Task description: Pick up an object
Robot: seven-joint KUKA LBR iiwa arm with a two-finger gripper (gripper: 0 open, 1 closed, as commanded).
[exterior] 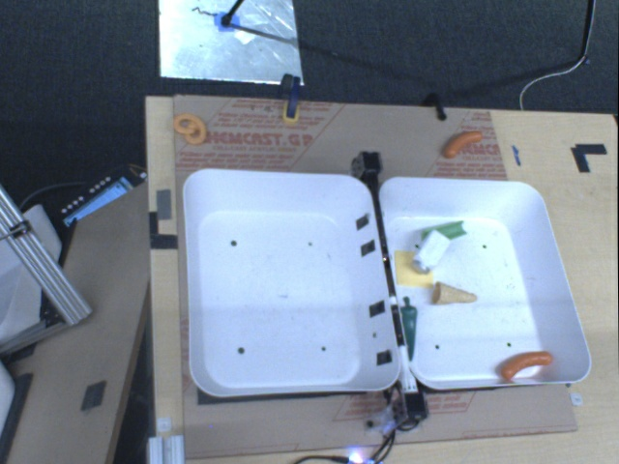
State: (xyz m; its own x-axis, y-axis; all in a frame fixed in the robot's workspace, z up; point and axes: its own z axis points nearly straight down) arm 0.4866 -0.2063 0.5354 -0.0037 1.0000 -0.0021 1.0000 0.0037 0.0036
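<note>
Camera view: right bin (542, 222) with cone (453, 294), white block (431, 249), sausage (525, 363).

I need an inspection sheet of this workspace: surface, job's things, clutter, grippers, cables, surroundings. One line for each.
Surface: cardboard-covered bench bearing two white bins; left bin, right bin.
Job's things: in the right bin, a sausage at the near rim, a cone, a yellow piece, a white block beside a green piece, and a dark green pepper by the divider.
Clutter: on the cardboard outside the bins, a pretzel, a second sausage and a yellow clamp.
Grippers: nothing seen.
Cables: a white cable on the floor; wires at the near edge.
Surroundings: dark carpet, a foil sheet.
</note>
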